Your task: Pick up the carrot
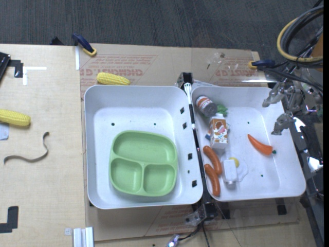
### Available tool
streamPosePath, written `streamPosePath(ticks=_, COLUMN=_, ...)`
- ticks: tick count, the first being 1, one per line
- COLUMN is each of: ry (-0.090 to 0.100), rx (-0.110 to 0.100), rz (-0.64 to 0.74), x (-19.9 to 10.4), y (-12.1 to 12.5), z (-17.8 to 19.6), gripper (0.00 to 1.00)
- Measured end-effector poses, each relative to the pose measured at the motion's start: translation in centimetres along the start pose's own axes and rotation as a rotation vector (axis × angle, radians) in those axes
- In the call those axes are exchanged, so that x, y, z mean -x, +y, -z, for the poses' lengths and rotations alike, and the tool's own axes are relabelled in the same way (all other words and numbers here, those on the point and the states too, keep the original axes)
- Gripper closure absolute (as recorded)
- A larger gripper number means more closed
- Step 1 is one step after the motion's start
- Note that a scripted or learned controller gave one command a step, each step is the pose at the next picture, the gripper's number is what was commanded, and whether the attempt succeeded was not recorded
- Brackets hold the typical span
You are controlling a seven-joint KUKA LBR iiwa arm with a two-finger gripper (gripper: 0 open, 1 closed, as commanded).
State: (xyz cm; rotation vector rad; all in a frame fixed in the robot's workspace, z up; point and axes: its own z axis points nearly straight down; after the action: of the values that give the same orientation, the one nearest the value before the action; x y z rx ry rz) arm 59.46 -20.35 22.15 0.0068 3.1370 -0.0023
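- My gripper point(281, 109) hangs over the right bin's point(288, 187) far right corner; my fingers point(280, 123) are spread apart, grasping nothing.
- The carrot point(259, 144) lies loose on the right bin's floor, near my fingers but apart from them.
- A juice carton point(219, 129), a can point(206, 105) and two sausages point(212, 170) crowd that bin's left side; a green plate point(144, 163) sits in the left bin point(97, 138).

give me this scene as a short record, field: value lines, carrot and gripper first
carrot: lies in right bin, apart from other items
gripper: above right bin's far right side, not holding the carrot
left bin: holds green plate
near carrot: carton, two sausages, can
outside bins: two corn cobs
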Motion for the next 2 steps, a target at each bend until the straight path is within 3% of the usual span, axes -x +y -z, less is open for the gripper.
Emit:
streamPosePath(ticks=1, ry=-0.001, rx=0.001, rz=0.347, x=-3.9, y=4.4, z=-12.8, gripper=0.00)
streamPosePath(ticks=2, ry=0.001, rx=0.002, rz=0.354, x=-10.3, y=2.1, z=-12.9, gripper=0.00)
